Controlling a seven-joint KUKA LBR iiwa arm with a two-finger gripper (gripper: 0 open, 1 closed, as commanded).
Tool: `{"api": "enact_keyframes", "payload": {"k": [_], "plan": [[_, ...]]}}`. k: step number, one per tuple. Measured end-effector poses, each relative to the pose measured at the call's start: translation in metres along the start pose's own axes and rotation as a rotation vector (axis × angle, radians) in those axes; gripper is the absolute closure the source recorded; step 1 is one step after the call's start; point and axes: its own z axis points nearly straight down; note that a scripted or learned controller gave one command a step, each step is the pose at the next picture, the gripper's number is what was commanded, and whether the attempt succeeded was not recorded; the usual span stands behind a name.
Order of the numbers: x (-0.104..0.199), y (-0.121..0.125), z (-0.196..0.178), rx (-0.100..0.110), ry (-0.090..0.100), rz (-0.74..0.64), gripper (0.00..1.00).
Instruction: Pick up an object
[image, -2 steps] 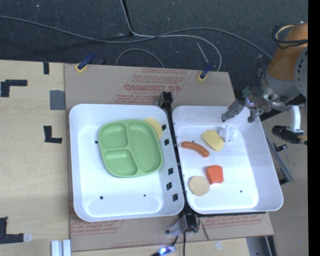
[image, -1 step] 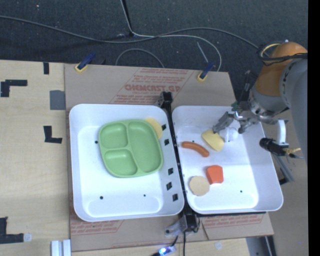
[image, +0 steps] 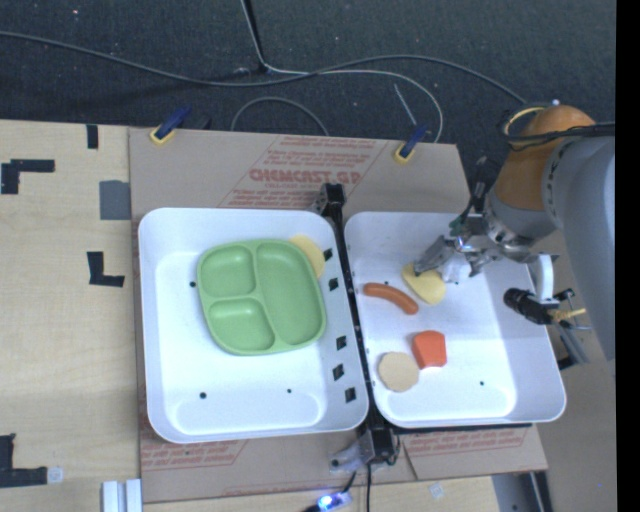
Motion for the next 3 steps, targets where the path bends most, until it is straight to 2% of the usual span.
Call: {"api": "enact_keyframes", "payload": {"k": [1, 3], "plan": [[0.0, 0.002, -0.014, -0.006, -0.002, -0.003, 1.0], [0.018, -0.003, -0.128, -0.003, 0.001, -0.001, 1.0]]}}
